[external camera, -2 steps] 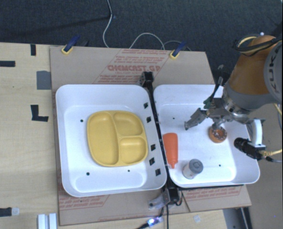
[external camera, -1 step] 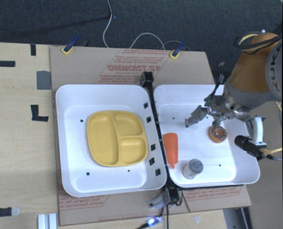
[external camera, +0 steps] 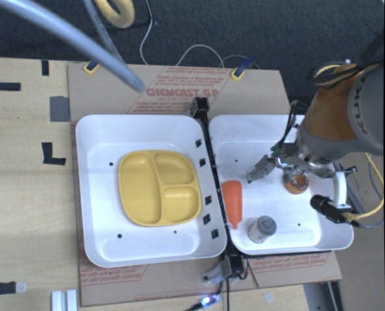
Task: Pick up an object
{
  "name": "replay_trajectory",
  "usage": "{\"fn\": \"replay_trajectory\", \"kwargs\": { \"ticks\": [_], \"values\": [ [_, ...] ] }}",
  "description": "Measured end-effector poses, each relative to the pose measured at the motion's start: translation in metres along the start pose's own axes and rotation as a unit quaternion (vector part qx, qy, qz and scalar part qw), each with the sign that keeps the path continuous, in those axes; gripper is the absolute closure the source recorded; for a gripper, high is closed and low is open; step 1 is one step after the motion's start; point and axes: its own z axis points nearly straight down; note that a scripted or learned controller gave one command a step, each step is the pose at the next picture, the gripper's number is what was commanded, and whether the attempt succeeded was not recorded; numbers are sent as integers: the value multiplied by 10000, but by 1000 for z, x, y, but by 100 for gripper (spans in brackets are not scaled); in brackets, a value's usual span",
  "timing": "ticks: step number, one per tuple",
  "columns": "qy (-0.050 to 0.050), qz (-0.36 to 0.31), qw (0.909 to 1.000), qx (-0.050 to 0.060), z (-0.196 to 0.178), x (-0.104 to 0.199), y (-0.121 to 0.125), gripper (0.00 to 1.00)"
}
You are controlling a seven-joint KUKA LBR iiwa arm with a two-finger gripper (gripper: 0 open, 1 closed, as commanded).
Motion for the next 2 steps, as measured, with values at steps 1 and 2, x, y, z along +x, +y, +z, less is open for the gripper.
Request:
{"fn": "replay_trajectory", "kwargs": {
  "ticks": [1, 2],
  "values": [
    [-51, 24, 10000, -43, 61, -2, -2, 0],
    [-31, 12, 10000, -41, 67, -6, -2, 0]
  ]
}}
